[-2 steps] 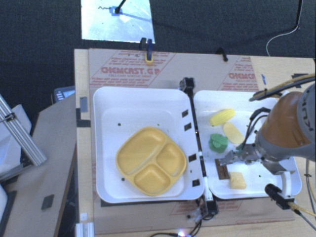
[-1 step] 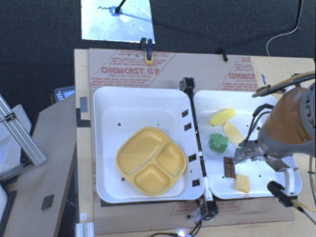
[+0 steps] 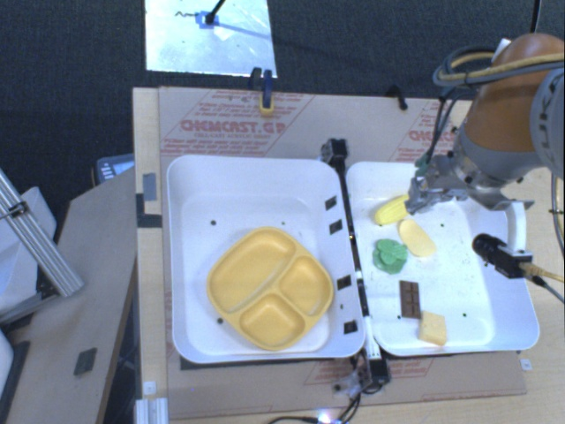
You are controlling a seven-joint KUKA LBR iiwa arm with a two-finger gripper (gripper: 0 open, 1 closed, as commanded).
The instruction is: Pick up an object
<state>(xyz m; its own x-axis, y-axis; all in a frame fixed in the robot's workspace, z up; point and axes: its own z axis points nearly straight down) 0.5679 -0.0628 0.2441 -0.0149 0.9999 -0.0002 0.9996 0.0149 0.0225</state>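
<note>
The grey arm reached in from the right over the right bin, with its claw low at the bin's upper left part. Whether the claw was wide or narrow could not be told. A yellow banana-like piece lay touching or just under the claw tip. Just below it lay a pale yellow oval piece, with a green piece beside it on the left. Nearer the front edge sat a brown chocolate bar and a yellow cheese-like block. The left bin held a yellow divided plate.
</note>
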